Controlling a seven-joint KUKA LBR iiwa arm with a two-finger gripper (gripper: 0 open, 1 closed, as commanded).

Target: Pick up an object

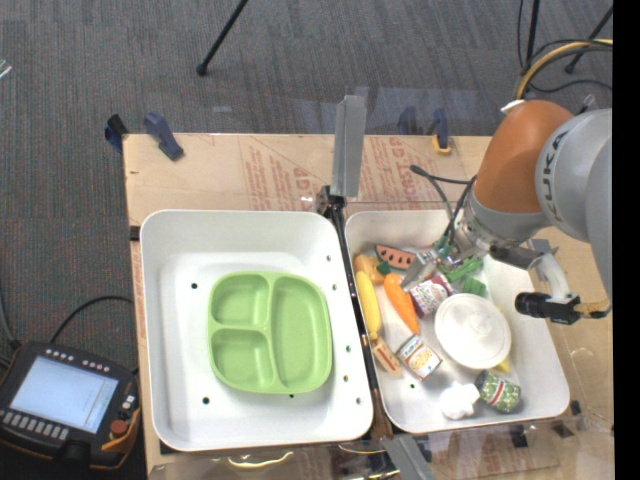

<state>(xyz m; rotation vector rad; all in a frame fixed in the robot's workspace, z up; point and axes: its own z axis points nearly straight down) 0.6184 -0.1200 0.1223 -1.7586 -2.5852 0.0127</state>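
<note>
On the arm's orange band, part of the word KUKA reads. Below it the gripper (447, 259) hangs low over the right bin (556, 368); I cannot tell its state. Just beside it lie a watermelon slice (395, 259), a small labelled can (430, 294), a carrot (401, 303) and a white bowl (472, 331). Well apart, the left bin (170, 258) bears a green divided plate (270, 332).

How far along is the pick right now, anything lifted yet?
Done: the arm has reached the right bin, its claw low over the toy pile near the watermelon slice. In hand: nothing visibly gripped. Left: grasp and lift; the carrot, banana and white bowl lie in the bin.
</note>
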